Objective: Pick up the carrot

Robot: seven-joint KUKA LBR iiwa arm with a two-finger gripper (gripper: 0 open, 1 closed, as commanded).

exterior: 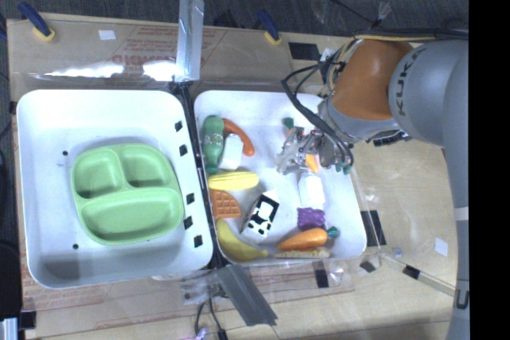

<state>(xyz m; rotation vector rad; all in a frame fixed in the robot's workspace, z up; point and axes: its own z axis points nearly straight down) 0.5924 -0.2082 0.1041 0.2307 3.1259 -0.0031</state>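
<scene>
While the table (96, 40) spreads its tan surface under everything, the grey arm (426, 91) with its orange band reaches in from the right over the right bin (263, 101). Beside that bin, the left bin (40, 171) carries a green divided plate (125, 191). The hand (299, 155) hangs low over the middle of the right bin, just above a white bottle (311, 191); whether it is released or clenched cannot be told (cables and fingers blur together there). Along the bin's left side lie a green bottle (212, 138), a corn cob (233, 181) and a banana (237, 247). The carrot (304, 238) lies flat near the bin's front edge, short and bright orange, with a small green top at its right end, just below a purple toy (311, 216) and well apart from the hand.
</scene>
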